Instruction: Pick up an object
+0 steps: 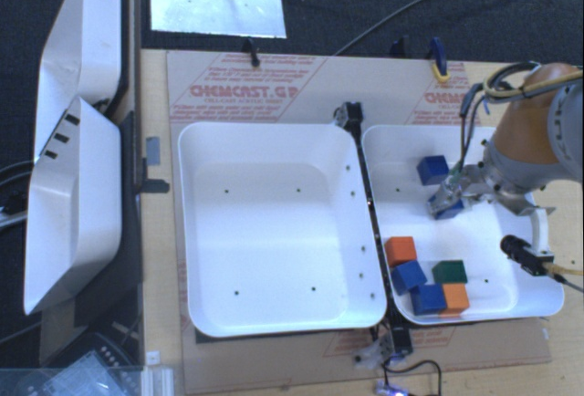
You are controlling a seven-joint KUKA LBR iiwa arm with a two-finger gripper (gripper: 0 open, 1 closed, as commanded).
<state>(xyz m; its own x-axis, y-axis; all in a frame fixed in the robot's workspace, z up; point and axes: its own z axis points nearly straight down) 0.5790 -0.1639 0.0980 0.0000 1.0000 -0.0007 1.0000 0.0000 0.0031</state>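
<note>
Gripper (445,201): sat low in right bin (547,294), upper middle of its floor; finger state impossible to tell, metal tip blurred against something blue underneath.
Contact: a blue patch showed right at gripper tip; could not tell whether part of a block or part of tool. No hold confirmed.
Nearest target: blue cube (432,169), just up-left of gripper, apart from other blocks, free on all sides.
Handling estimate: small rigid cube, likely light; flat parallel faces, probably smooth and a bit slippery. Not fragile by the look of it.
Grasp point: opposite vertical faces, mid-height, jaws square to faces; corner pinch would likely twist it out.
Arm (534,134): grey with orange band, reached in from right over bin rim.
Right bin contents, lower cluster: orange block (401,249), blue block (408,275) touching it below, second blue block (427,298), small orange block (455,297) beside that, green block (449,272) above those two.
Cluster risk: blocks packed close near dividing wall, little finger clearance; poorer pick than lone cube.
Left bin (274,143): white floor, small dark dots only.
Bench (301,79): bins side by side, rims touching at centre.
</note>
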